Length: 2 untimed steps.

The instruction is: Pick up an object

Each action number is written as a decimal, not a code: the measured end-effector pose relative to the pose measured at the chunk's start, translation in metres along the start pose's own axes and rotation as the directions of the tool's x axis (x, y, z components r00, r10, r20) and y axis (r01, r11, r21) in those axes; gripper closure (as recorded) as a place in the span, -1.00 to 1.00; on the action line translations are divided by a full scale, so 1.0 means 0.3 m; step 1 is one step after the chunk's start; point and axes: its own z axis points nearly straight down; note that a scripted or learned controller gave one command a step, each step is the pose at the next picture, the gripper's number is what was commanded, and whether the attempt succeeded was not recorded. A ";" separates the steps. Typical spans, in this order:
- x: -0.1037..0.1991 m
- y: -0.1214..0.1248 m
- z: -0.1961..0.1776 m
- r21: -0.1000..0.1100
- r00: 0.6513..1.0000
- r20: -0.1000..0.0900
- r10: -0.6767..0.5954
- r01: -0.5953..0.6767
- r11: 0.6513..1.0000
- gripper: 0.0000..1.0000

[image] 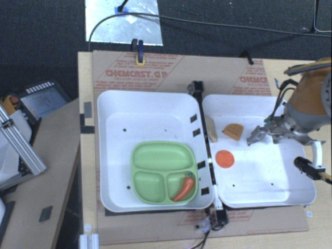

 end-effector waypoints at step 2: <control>0.000 0.006 0.056 -0.006 1.000 0.002 0.002 -0.002 1.000 1.00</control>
